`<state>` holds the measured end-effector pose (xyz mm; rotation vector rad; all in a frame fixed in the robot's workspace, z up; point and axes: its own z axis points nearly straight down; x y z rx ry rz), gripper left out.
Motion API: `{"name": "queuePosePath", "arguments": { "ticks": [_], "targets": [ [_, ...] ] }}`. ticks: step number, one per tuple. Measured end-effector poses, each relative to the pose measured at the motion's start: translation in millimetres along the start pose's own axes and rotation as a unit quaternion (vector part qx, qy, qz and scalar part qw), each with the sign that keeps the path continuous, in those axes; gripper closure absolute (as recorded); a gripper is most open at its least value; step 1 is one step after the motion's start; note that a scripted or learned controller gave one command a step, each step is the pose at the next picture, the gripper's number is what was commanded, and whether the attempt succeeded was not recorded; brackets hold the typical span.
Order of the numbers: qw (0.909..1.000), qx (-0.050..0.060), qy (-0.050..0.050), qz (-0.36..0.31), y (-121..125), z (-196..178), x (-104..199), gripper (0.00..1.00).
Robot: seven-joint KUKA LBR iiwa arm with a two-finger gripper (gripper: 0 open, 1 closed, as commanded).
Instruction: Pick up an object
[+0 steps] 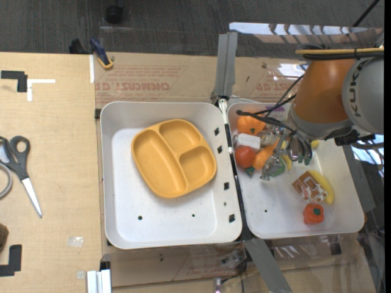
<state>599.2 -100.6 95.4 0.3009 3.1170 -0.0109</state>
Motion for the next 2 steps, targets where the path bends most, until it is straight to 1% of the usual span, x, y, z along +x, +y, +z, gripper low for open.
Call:
{"name": "queuePosePath", "arguments": {
  "ticks": [1, 2],
  "targets": [
    [0.9995, -0.003, 0.002, 0.030, 2, 2, -6, 0.00],
    [0.9995, -0.002, -0.001, 0.031, 0, -9, -8, 1.00]
  ]
}}
